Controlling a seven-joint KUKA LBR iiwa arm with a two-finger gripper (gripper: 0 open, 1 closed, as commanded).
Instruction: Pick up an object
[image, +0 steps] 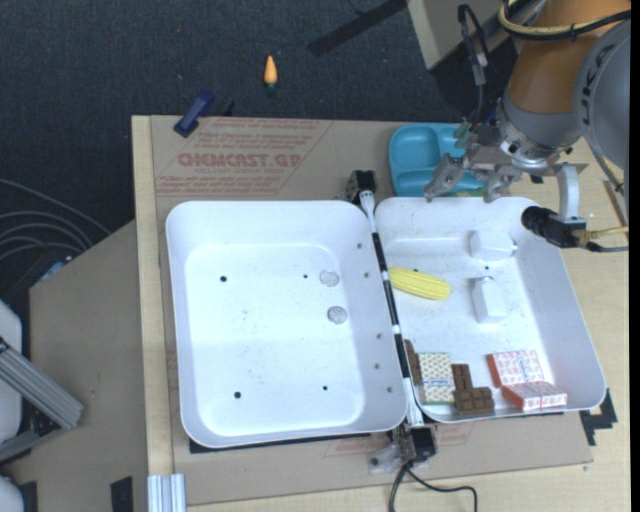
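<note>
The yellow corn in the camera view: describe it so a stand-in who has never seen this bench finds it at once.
Look in the right bin, on its left side close to the divider between the two bins. The corn cob lies flat there, alone. It is the one yellow, oblong, bumpy item; the boxes sit along the near edge.

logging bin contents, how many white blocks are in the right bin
2: one white block toward the back of the right bin, another white block just in front of it, right of the corn cob.
</note>
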